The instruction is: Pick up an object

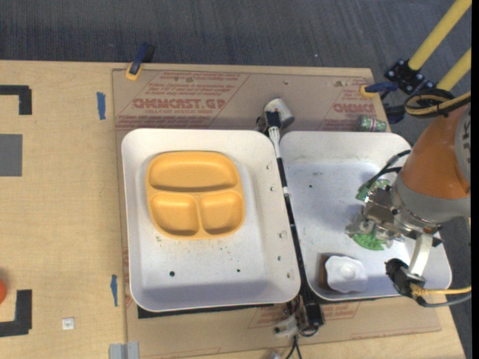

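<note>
My gripper (pixel 379 223) hangs low in the right bin (pixel 322 174), toward its right side, below the arm's orange band (pixel 441 163). Directly under it lies a flat green object (pixel 364 238), partly hidden by the gripper body. A white lumpy object (pixel 346 272) rests near the right bin's front wall, just left of and in front of the gripper, with something small and brown (pixel 326 274) against its left side. A yellow divided plate (pixel 196 193) lies in the left bin (pixel 136 215).
Both bins sit on a brown board (pixel 187 96). A small green can (pixel 372 124) lies behind the right bin. A clamp with a cable (pixel 275 115) stands at the back where the bins meet. Yellow poles (pixel 441 28) and black cables are at the far right.
</note>
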Controlling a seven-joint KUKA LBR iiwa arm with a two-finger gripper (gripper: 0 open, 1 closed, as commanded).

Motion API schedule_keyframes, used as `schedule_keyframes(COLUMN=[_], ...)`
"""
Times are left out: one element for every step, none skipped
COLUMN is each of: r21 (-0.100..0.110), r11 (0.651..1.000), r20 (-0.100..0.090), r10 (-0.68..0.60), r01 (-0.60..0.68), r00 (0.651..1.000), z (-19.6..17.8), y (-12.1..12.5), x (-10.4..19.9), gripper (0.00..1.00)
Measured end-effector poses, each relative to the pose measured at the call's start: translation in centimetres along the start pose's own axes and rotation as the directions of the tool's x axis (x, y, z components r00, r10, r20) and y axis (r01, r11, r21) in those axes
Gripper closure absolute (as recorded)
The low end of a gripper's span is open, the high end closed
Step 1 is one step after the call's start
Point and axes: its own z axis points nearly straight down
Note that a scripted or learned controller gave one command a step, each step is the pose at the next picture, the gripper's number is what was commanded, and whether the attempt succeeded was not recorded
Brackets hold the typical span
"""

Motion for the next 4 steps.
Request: schedule_keyframes(r21=[-0.004, -0.004, -0.004, -0.011], r11=[0.987, 0.987, 0.961, 0.971], r20=[0.001, 0.001, -0.004, -0.005], r10=[0.162, 0.162, 0.277, 0.239], r01=[-0.162, -0.162, -0.277, -0.239], r00=[0.987, 0.987, 0.961, 0.971], z=[-0.9, -0.9, 6.7, 7.2], y=[0.5, 0.5, 4.2, 9.9], x=[0.2, 0.3, -2.4, 2.1], gripper=[1.00, 0.00, 0.00, 0.00])
